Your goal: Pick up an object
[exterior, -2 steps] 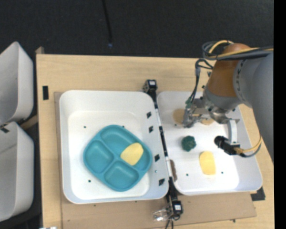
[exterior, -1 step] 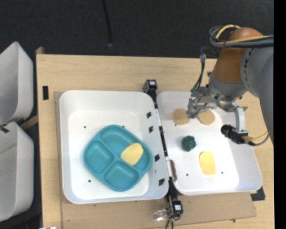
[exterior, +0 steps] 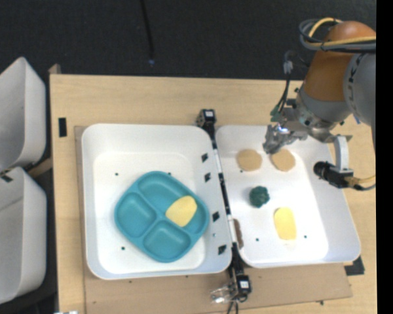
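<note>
Hovering gripper (exterior: 276,141) above tan cookie (exterior: 283,160); no legible writing.

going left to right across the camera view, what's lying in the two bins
blue divided plate → yellow piece on the plate → tan round disc → dark green lump → second tan disc and yellow oblong piece, about level in that order.

A light wooden bench (exterior: 65,195) carries two white bins (exterior: 98,175) side by side.
</note>
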`<state>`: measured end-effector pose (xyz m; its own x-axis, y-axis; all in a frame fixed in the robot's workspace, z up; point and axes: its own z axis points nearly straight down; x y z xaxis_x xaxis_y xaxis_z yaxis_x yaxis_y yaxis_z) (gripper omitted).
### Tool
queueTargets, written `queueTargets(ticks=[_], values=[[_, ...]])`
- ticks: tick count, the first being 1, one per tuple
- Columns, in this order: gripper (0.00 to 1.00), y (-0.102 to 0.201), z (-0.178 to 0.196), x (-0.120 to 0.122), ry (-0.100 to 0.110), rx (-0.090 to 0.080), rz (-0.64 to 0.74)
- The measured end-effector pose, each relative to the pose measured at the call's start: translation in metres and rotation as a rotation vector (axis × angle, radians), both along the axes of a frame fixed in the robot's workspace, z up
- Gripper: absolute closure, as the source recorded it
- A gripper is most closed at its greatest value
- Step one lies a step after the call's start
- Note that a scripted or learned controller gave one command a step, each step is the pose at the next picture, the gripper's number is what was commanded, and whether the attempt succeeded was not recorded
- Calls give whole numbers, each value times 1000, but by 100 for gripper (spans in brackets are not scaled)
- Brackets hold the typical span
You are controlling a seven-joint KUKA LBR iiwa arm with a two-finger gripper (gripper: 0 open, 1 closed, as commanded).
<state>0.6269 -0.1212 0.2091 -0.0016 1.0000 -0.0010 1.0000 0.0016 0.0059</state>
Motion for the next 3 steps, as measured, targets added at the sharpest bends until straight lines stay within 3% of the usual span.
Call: queueTargets(ticks=[1, 2, 3], values=[[100, -4, 65, 3, -2, -1, 1], [100, 47, 70, -11, 4, 2, 4], [100, 93, 51, -21, 6, 1, 4]])
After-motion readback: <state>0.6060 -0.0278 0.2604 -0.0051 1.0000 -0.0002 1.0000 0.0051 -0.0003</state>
